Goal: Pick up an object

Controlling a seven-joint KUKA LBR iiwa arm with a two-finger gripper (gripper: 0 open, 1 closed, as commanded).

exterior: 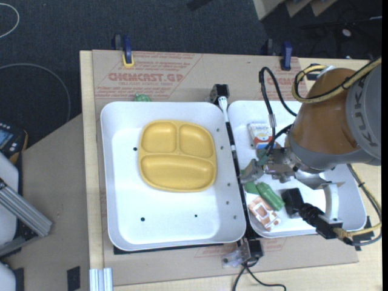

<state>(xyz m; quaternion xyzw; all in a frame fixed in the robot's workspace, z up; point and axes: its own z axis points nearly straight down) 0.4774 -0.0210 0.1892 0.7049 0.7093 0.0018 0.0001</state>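
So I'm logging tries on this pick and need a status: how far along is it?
Done: the arm has reached into the right bin, and the gripper is down among the items. In hand: nothing visibly held; it sits close to the green object, with the small carton and red-patterned packet nearby. Left: grasp and lift. The yellow divided plate lies in the left bin.

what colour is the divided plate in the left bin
Yellow: the three-compartment plastic plate, seen in the camera view.

Grey arm (357,132), broad orange band, black cables, perhaps dark lettering
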